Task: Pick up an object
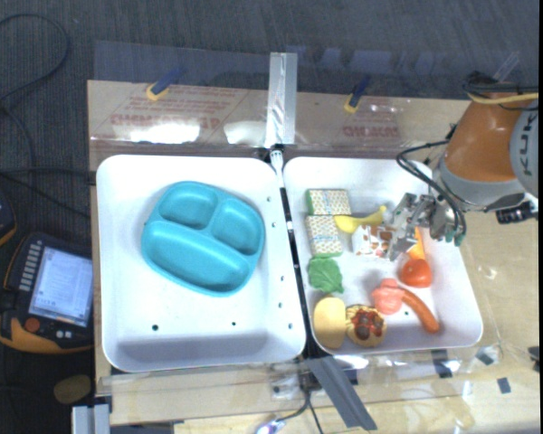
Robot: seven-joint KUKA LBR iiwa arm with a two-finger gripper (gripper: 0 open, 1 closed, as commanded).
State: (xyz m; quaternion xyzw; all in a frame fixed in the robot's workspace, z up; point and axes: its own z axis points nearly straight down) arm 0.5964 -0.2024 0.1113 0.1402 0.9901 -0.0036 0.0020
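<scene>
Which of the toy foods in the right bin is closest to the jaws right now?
The round red plastic tomato, just below the gripper. The yellow banana lies further left, and the orange sausage-shaped piece sits lower, toward the bin's front wall.

Dark grey carpet floor (163, 7) around wooden counter (208, 107). Black cables (18, 70) on floor at left. Handheld screen device (50, 292) near left. Bright glare on counter's far edge.

This looks like a robotics lab: a grey industrial arm with an orange band (489, 147) reaches over two shallow white plastic bins (290, 242) on a taped plywood bench (118, 116), with what seems an orange-edged handheld control pendant (45, 287) and black cables (27, 52) on dark carpet.
</scene>
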